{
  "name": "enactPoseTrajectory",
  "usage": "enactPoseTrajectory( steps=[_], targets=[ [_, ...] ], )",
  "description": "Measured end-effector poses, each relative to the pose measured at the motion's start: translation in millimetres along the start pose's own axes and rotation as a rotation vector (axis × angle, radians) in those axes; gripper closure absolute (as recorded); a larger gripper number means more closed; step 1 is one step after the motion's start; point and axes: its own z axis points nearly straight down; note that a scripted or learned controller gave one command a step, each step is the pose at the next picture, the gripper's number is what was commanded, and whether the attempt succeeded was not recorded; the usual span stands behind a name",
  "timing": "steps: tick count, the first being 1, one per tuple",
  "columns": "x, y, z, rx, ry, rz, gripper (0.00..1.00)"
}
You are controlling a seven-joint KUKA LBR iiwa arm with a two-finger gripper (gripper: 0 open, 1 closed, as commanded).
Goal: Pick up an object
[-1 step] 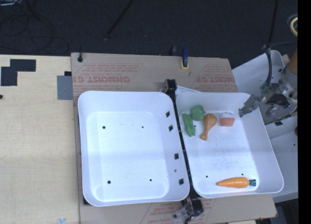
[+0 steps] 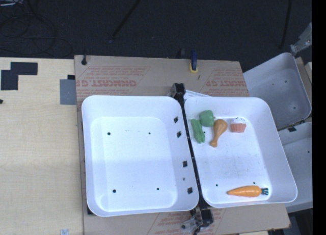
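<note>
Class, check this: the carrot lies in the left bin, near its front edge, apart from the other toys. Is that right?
Not quite. The camera view shows the carrot in the right bin, near its front edge, apart from the other toys.

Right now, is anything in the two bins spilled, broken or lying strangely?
Nothing stands out. The right bin holds a toy carrot, a chicken drumstick, two green pieces and a small cupcake, all lying loose and apparently intact.

The right bin (image 2: pixel 277 142) holds a green piece (image 2: pixel 206 118), a green pod (image 2: pixel 197 130), a tan drumstick (image 2: pixel 218 131) and a pink cupcake (image 2: pixel 238 125) clustered at its far side; an orange carrot (image 2: pixel 246 191) lies flat near its front edge.
</note>
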Motion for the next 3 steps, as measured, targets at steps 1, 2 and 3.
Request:
enactPoseTrajectory(
  steps=[1, 2, 3],
  targets=[
    [1, 0, -4, 0.011, 0.002, -0.006, 1.00],
    [93, 11, -15, 0.009, 0.004, -0.001, 1.00],
    [160, 15, -2, 0.010, 0.004, -0.001, 1.00]
  ],
)
